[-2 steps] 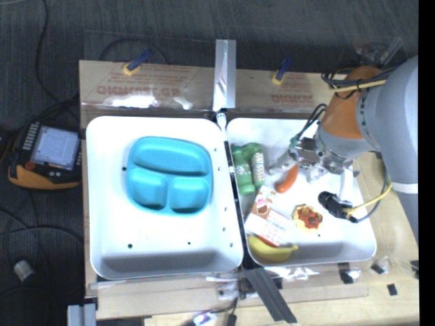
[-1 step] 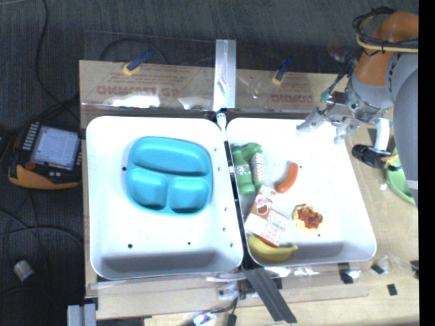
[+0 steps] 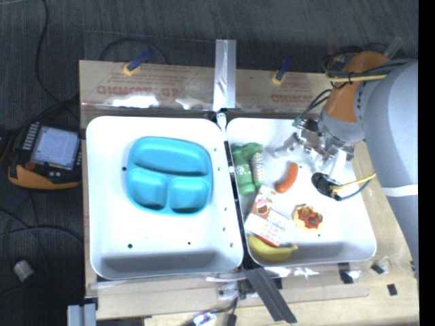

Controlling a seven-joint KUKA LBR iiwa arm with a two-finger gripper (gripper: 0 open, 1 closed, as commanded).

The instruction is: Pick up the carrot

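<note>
2 white bins side by side on the bench, split by a divider down the middle of the frame. Left bin (image 3: 102,202) holding just 1 thing: a blue compartment tray (image 3: 168,174) with 3 sections, 1 long one on top and 2 smaller below, sitting a bit above the bin's centre. Right bin (image 3: 353,229) much busier. Carrot (image 3: 287,176) lying tilted in the upper middle of that bin, small and orange-red, not touching anything else. Green packet (image 3: 245,168) off to its left, tucked against the divider. Red-and-white carton (image 3: 267,217) below the carrot, and a banana (image 3: 270,250) right under that, hugging the bin's lower left corner. Small plate-like piece with red and yellow bits (image 3: 308,216) lower right of the carrot, on its own.

Gripper (image 3: 316,147) parked over the upper right part of the right bin, just up and to the right of the carrot, nothing visibly pinched. Can't tell how far apart the tips are from this angle. Handheld pendant (image 3: 46,153) on the floor at the left edge.
</note>
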